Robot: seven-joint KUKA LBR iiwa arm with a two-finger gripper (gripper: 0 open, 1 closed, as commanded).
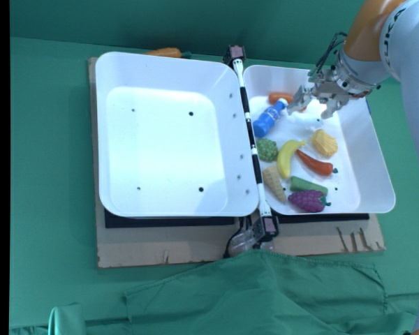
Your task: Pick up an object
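The claw [323, 96] hung over the far part of the right bin [377, 187], with its fingers spread and nothing between them. All the pickable things lay in that bin: a blue bottle [267, 120] just to the claw's left, an orange piece [280, 97] partly tucked behind it near the far rim, a yellow corn-like piece [325, 143] just below the claw, then a banana [288, 156], a green piece [267, 149], a red chilli [315, 163], a pale corn cob [274, 182], a green pod [309, 185] and purple grapes [308, 201]. The left bin [119, 68] sat alongside, and 1 orange thing [165, 51] lay outside it on the surface at the far edge.

The risk, as I judged it, was that the claw hovered over bare bin floor between the bottle and the yellow piece, so a straight descent could close on nothing. The bottle was round and lay slanted, so it could roll or squirt out of a pinch. Crowded neighbours could be nudged aside too.
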